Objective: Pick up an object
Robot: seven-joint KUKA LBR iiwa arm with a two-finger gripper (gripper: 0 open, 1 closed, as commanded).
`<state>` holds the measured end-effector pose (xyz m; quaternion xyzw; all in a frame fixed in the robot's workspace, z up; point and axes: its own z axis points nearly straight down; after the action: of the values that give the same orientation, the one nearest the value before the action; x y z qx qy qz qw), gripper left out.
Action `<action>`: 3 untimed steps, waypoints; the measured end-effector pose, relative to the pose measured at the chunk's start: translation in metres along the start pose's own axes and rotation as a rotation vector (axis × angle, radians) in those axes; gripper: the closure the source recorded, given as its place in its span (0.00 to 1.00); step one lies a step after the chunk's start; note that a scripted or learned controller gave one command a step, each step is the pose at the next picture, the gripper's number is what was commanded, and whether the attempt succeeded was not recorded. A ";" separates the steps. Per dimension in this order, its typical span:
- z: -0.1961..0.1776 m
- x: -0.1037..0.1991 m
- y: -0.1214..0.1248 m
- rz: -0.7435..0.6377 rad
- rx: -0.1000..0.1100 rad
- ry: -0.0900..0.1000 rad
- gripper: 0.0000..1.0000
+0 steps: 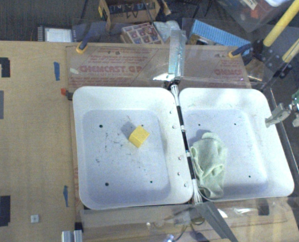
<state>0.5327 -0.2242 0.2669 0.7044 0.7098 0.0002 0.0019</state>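
1. Camera view, layout: two shallow white bins sit side by side on the table. The left bin (89,105) holds a small yellow block (139,136); the right bin (260,110) holds a crumpled pale green cloth (210,163).

2. Camera view, where the candidates lie: the yellow block rests on the floor of the left bin, a little toward 1 o'clock of that bin's centre, well apart from every wall. The pale green cloth lies against the right bin's 8 o'clock side, touching or nearly touching the wall shared with the left bin.

3. Camera view, the gripper (283,114): it hangs at the 3 o'clock rim of the right bin, well apart from both things, and nothing is between its fingers. Whether they are spread or closed cannot be told from here.

4. Handling, as a judgement: the block looks light, stiff and foam-like or wooden, so it should hold its shape under a squeeze. Two opposite flat faces are the natural place to pinch. The cloth is soft and limp; a pinch on a raised fold would suit it.

5. Orientation: the block is near-cubic with no clear long axis, sitting turned so a corner points to 6 o'clock. The cloth's long axis runs roughly 12 to 6 o'clock.
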 end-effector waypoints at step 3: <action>0.096 0.044 -0.053 -0.792 -0.001 0.001 0.00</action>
<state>0.4797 -0.1807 0.1703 0.3763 0.9265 0.0002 0.0018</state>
